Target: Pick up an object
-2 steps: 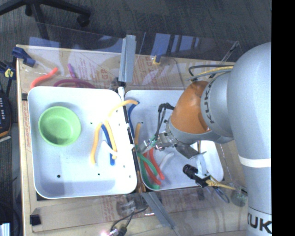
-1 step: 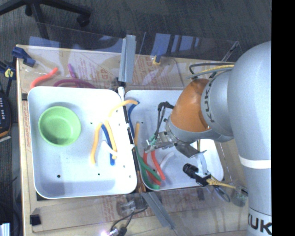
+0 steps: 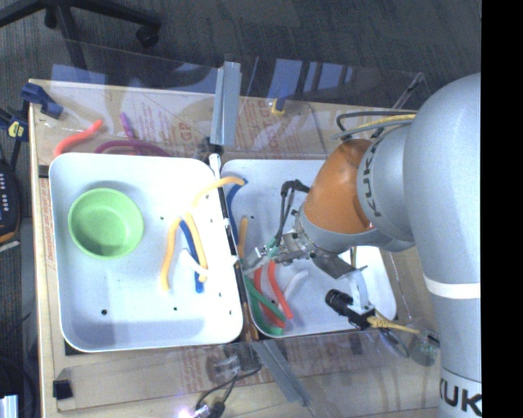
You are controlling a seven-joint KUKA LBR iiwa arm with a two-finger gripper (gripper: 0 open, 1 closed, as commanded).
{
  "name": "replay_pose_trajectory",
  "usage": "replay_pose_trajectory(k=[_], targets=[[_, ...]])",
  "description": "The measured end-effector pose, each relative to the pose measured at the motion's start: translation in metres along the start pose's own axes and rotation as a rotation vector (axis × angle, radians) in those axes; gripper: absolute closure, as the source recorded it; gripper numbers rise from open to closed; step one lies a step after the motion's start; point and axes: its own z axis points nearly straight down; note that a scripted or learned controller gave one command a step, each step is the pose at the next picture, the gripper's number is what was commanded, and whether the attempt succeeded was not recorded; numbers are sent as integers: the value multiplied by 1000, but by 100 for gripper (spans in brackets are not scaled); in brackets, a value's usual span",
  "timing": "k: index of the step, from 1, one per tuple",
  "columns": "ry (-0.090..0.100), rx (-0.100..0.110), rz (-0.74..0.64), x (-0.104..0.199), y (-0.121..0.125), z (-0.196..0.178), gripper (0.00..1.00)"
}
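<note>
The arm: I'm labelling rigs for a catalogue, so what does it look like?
The arm is a thick, rounded, pale grey body with a glossy orange band above the wrist and black KUKA lettering. Thin cables loop near the band. Its hand is small, dark and metallic.

Arm (image 3: 425, 196) — grey, orange band above the wrist (wrist bent down and leftward) — reached in from the right. Gripper (image 3: 274, 253) sat low, its tip pointing left.

I'm looking down on a robotics lab: a wooden bench (image 3: 147, 363) behind clear guard panels (image 3: 122, 90), loose cables (image 3: 212, 400), dark carpet (image 3: 245, 28) and an office chair base (image 3: 106, 20).
</note>
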Motion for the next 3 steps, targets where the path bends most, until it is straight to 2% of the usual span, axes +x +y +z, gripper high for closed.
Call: replay_pose_trajectory(k=[1,2,3], targets=[[1,2,-6,0,0,-9,100],[0,2,-7,0,0,-9,0],[-4,-7,-14,6,-28,11,0]])
